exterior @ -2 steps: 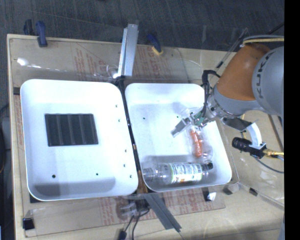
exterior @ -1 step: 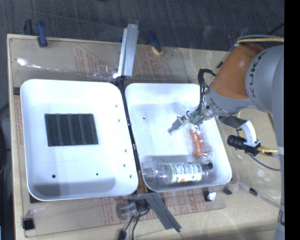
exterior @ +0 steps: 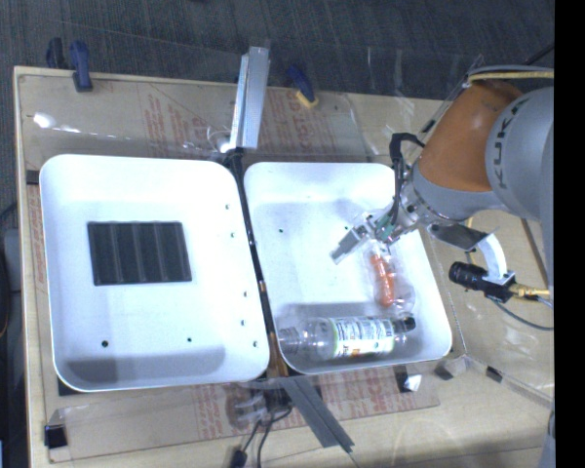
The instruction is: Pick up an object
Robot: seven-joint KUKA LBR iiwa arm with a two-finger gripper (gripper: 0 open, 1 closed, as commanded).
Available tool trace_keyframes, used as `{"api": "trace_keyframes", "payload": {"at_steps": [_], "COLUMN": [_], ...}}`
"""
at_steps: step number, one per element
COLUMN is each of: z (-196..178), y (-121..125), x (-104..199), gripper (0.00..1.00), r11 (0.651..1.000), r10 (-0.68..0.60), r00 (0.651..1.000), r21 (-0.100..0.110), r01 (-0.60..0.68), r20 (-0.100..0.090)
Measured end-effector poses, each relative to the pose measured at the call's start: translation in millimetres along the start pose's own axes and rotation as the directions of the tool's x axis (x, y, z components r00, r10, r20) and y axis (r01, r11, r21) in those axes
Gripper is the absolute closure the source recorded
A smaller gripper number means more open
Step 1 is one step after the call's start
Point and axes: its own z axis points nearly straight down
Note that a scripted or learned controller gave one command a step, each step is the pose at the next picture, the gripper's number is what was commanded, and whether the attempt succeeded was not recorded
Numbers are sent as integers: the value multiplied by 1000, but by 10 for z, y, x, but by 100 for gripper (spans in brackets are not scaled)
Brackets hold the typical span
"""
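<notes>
Camera view is showing the gripper (exterior: 363,234) hanging over the right bin (exterior: 302,291), fingers spread and gripping nothing, while the orange packet (exterior: 384,278) is lying near the bin's right wall — looking light, crinkly, slippery — best pinched across its narrow middle

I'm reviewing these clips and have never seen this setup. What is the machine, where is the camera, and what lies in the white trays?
One camera looks down at a slant on a bench. The grey and orange robot arm reaches in from the right; its gripper hangs over the right bin. That bin holds a clear plastic bottle lying along its near wall and a small orange object just below the gripper. The left bin holds a dark ribbed rectangle. Nothing is visibly between the fingers.
</notes>
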Motion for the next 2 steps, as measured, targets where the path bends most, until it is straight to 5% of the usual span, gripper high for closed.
{"api": "trace_keyframes", "payload": {"at_steps": [2], "z": [199], "y": [-33], "x": [28], "gripper": [0], "r11": [1000], "r10": [4], "r00": [1000], "r21": [4], "r01": [-4], "r20": [-5]}}
